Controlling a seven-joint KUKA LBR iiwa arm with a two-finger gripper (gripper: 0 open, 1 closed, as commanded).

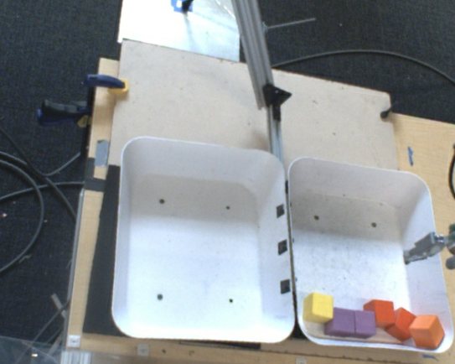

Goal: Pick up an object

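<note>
Barely in view, gripper [423, 247] (seemingly empty) overhangs right bin's [363, 184] rim.

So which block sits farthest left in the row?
The yellow block, at the row's left end; purple and the orange ones lie to its right.

the right bin [361, 197] is open across its floor; blocks [376, 320] crowd along its near wall.
</note>
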